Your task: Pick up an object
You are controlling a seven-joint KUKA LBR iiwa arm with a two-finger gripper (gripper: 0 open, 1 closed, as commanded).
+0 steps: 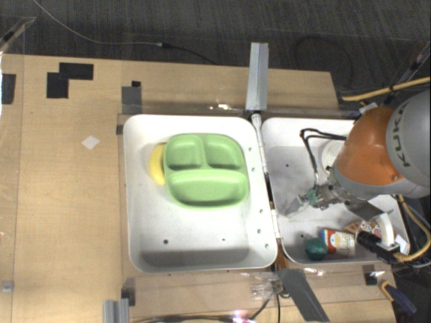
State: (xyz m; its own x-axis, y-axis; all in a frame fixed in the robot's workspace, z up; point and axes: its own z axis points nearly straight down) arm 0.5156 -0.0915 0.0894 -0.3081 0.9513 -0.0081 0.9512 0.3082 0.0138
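A small bottle [339, 241] with a red-and-orange label is lying on its side against the lower edge of the right bin [289, 160], and a dark green ball [315, 249] is sitting just beside its left end, seemingly touching it. These two are looking like the likeliest things to pick. A white packet with red print [385, 229] is resting toward the same bin's lower right corner, partly under the arm [370, 157].

The gripper [315, 198] is hanging over the bare middle of that bin, above the bottle and ball in the view and apart from both. It is too small and cluttered here to tell whether it is released or clenched, and nothing is showing in its grasp.

In the left bin [195, 241], a green divided plate [204, 169] is lying toward the upper edge, with a yellow thing [156, 165] peeking out at its left side.

The main risk, as I am judging it, is a close on bare floor. Going for the ball, it may be rolling off at first touch; going for the bottle, the nearby wall may be blocking a clean straddle.
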